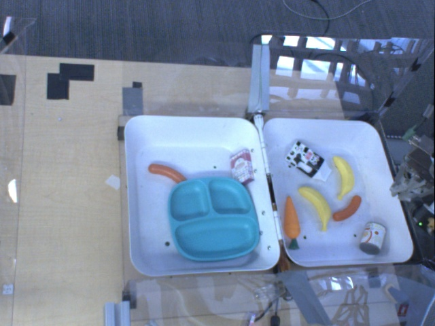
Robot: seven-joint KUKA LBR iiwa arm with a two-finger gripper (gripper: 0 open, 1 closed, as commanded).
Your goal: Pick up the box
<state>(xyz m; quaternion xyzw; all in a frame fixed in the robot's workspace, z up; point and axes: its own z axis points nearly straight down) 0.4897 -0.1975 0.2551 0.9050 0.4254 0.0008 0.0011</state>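
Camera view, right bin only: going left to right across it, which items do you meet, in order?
carrot → black-and-white box → lower banana → upper banana, with the sausage below it at about the same spot → small can

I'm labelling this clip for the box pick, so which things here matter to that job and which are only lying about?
Belongs to the job:
- black-and-white box, right bin
- possibly the small red-and-white carton, left bin, also box-like

Just lying about:
- blue divided plate
- sausage in left bin
- two bananas
- carrot
- second sausage
- small white can
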